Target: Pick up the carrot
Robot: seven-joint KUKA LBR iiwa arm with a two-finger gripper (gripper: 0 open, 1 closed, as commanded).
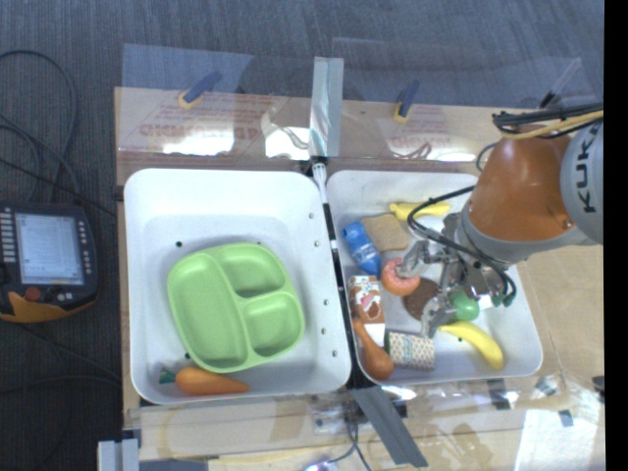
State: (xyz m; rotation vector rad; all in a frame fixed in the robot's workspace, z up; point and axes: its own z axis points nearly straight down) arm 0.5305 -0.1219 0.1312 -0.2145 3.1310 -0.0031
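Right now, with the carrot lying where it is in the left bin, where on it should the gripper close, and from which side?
Probably mid-body, from straight above. The carrot lies flat and lengthwise along the near wall of the left bin, green end at left, just in front of the green divided plate. Fingers should straddle its narrow width, front to back, though the wall and plate leave little room. The gripper is over the right bin.

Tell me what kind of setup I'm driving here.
Likely a robotics lab pick-and-place bench: two shallow white plastic bins of toy food such as an orange plastic carrot, a teach pendant with cables, and grey carpet.
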